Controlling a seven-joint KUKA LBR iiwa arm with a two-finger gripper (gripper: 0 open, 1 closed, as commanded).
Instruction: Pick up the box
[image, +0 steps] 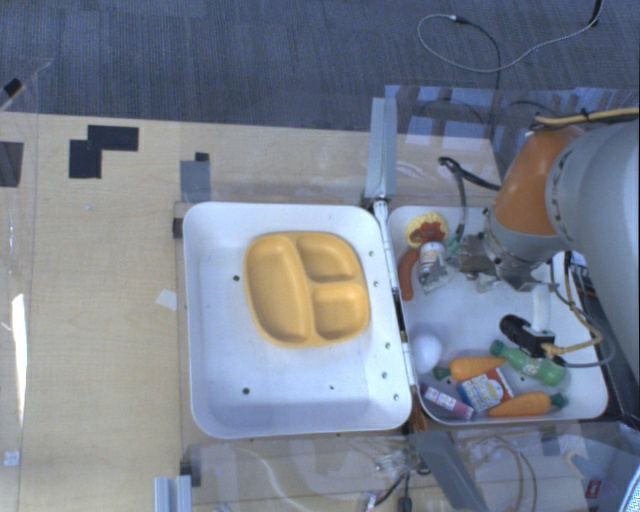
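Camera view: box (487, 388) lies well apart from fingers (432, 268) (nearer front).

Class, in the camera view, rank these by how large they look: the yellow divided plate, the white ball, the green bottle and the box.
1. yellow divided plate
2. green bottle
3. box
4. white ball
The bottle and the box look close in size, so their order is unsure.

Both bins (210, 330) are white. A yellow tray (305, 287) fills the left one. In the right bin's front corner lie an orange-and-white box (487, 389), two orange carrots (520, 404), a green bottle (527, 363) and a white ball (427, 350). The arm (585, 200) is grey, banded orange.
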